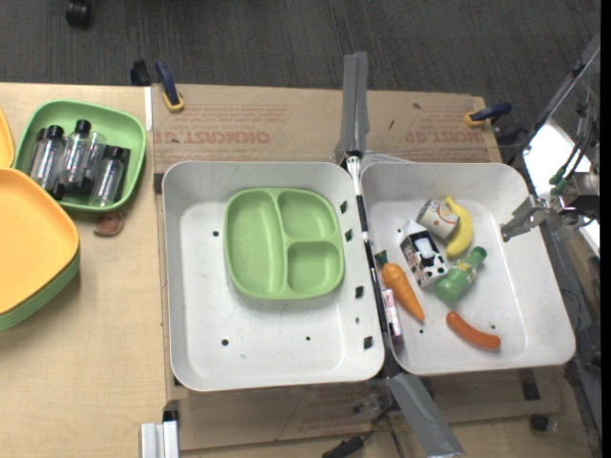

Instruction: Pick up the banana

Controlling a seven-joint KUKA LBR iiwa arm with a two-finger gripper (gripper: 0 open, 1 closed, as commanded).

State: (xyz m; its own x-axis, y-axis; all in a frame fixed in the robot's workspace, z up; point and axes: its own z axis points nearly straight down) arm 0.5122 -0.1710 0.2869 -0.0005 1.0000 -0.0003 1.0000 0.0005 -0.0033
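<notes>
Over in the right bin (535, 337) I've got the banana (460, 229), lying toward the far side of the bin, curved around the right of a small cream cup (437, 216) and touching it. Just beside it, toward me, there's a black-and-white carton (423, 256) and a green bottle (458, 280) tipped on its side, all bunched together. A carrot (403, 291) sits left of that cluster, near the divider between the bins, and an orange-red sausage-shaped toy (474, 332) lies alone nearer the front edge.

My pincer (520, 222) is at the bin's right wall, well apart from the banana and not touching it. Nothing is between its tips, but whether they're spread or pressed together I can't tell from up here, it's too small and cluttered against the arm's hardware (573, 175).

Left bin (191, 332) carries a green divided plate (284, 243), three compartments, sitting flat near the middle. Further left on the counter (86, 380) I see a green tray (81, 156) holding several small dark-capped bottles (76, 160), and a stack of orange plates (33, 246) at the view's edge. Cardboard (248, 127) lies under the bins at the back, with clamps (170, 89) on its far edge.
</notes>
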